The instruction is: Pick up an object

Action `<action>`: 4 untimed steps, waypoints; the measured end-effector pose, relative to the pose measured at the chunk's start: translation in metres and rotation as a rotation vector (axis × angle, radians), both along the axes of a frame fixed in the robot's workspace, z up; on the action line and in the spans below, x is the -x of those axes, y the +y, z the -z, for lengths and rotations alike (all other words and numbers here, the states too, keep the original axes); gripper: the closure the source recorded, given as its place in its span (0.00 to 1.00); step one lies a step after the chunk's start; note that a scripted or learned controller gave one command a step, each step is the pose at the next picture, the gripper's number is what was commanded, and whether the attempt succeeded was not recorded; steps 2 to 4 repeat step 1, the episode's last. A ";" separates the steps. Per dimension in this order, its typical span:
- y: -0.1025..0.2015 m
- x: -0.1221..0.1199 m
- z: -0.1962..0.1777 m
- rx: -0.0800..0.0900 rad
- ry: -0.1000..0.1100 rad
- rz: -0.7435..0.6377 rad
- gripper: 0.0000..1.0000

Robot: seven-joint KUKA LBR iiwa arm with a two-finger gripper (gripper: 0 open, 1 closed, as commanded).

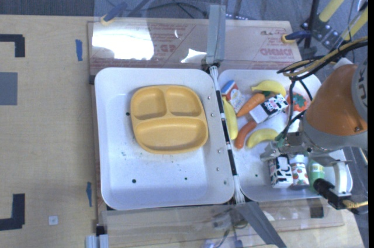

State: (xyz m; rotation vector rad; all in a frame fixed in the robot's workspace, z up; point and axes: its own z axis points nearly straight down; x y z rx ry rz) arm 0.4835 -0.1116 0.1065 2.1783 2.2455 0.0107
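Your jaws sit low in the right-hand shallow white bin, near its front half, hanging off the grey arm with the orange band. Whether they are spread or pressed together you cannot tell — the wrist hides them from above.

Nearest candidate: the small white cow-patterned carton, directly beneath and just toward the bin's front from the jaws, seemingly touching them. A red-and-white can lies just beside it on the arm's side, so that flank is crowded.

Toward the divider lies a yellow plastic banana, long axis running roughly across the bin; an orange plastic carrot lies further back, slanted.

Open floor lies between carton and divider — room to shift that way. The left bin holds a yellow sectioned plastic plate.
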 end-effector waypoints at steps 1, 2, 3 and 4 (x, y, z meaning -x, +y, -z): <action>0.060 0.004 -0.077 -0.004 0.015 -0.089 1.00; 0.060 0.004 -0.077 -0.004 0.015 -0.089 1.00; 0.060 0.004 -0.077 -0.004 0.015 -0.089 1.00; 0.060 0.004 -0.077 -0.004 0.015 -0.089 1.00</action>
